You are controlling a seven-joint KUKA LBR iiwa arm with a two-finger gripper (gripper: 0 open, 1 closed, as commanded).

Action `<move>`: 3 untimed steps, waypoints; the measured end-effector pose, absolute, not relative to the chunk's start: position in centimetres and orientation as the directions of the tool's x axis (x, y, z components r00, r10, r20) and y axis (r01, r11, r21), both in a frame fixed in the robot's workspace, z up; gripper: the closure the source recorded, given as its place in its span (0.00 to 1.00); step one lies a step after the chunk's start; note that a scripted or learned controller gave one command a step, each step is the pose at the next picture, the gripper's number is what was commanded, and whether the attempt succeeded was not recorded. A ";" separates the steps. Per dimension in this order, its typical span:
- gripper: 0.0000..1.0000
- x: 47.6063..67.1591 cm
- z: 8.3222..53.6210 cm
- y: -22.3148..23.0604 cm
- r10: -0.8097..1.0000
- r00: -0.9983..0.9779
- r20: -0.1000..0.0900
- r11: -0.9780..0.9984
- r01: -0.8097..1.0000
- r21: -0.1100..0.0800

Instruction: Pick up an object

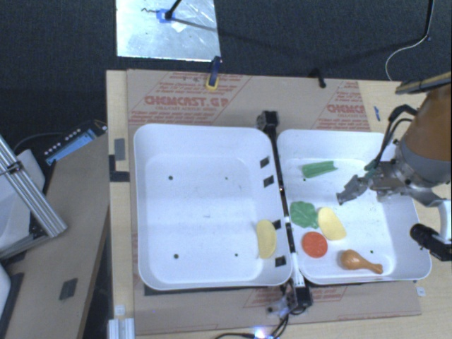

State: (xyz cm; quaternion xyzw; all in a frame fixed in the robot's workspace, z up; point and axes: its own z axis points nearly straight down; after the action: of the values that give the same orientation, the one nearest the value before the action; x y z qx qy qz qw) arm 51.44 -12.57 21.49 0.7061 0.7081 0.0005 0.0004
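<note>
Take the green leaf-shaped toy [304,214] in the right-hand white bin [395,270] as your reference. The grey two-finger gripper [347,193] hangs above and to its right, over bare bin floor; its finger state cannot be told, and nothing shows between them. Just right of the reference lies a likely target, a smooth pale-yellow oval piece [331,224]. An orange-red disc [315,244] sits just below it.
</note>
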 end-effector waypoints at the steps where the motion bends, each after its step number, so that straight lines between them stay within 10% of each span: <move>1: 1.00 51.5 22.6 -12.6 1.000 -0.005 0.000 0.005 1.000 0.004; 3: 1.00 60.5 46.3 -3.7 1.000 -0.011 -0.001 0.011 1.000 0.023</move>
State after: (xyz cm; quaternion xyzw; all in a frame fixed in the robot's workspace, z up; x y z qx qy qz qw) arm 60.45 -3.69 46.32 0.7031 0.7110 0.0077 0.0083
